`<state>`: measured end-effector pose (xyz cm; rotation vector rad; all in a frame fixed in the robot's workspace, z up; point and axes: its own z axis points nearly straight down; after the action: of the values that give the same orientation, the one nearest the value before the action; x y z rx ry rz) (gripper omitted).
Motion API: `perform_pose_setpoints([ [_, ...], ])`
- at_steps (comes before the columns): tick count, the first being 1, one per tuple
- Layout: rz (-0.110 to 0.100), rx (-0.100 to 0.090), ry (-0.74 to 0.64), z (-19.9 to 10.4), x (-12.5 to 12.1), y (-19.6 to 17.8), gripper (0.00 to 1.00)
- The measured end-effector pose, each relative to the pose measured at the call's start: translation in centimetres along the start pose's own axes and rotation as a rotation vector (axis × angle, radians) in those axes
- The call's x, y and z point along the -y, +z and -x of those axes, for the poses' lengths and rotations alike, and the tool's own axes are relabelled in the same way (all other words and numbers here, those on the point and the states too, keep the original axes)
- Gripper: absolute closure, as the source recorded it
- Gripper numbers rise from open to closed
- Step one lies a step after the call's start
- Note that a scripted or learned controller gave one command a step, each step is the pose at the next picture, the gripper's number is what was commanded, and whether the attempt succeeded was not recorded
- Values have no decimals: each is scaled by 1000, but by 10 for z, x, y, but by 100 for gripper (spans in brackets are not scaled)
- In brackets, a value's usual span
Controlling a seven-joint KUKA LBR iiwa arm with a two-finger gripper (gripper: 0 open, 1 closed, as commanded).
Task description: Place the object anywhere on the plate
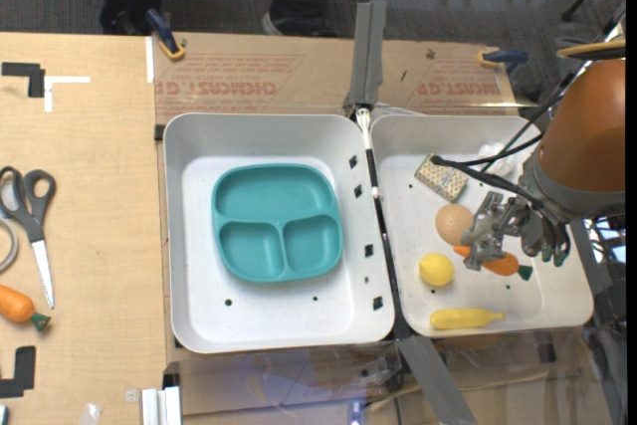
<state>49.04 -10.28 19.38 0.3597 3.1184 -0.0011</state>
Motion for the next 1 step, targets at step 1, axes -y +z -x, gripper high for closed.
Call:
perform_pose_setpoints([
  [1,1,-1,-96,24,-87,3,100],
])
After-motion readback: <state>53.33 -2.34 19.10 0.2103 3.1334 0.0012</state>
